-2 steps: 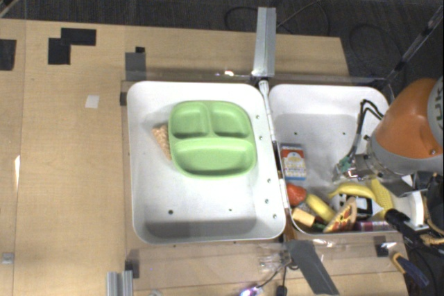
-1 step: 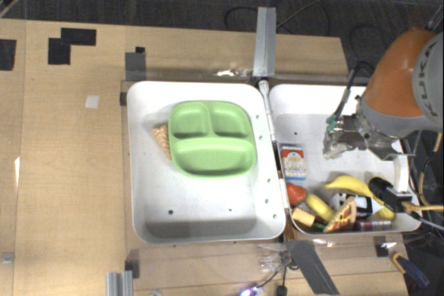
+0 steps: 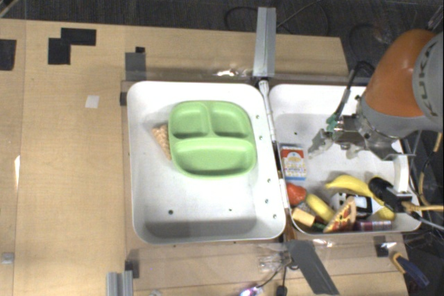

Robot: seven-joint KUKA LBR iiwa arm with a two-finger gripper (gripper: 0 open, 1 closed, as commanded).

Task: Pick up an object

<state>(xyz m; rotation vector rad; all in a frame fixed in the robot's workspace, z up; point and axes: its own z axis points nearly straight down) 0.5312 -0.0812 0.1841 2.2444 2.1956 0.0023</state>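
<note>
I'm seeing the gripper (image 3: 325, 138) hovering in the right bin (image 3: 305, 104), a small carton (image 3: 294, 163) just below-left of its fingers and a banana (image 3: 350, 184) lying below them.

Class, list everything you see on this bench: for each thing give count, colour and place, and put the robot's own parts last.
Bins: two, white, side by side on the bench.
Divided plate: one, green, in the left bin.
Tan item: one, under the plate's left edge; kind unclear.
Small carton: one, red, white and blue, right bin, by the divider.
Banana: one, yellow, right bin.
Toy foods: several, mixed colours, piled at the right bin's near edge.
Arm: one, grey with orange band, from the right.
End effector: one, above the right bin.
</note>
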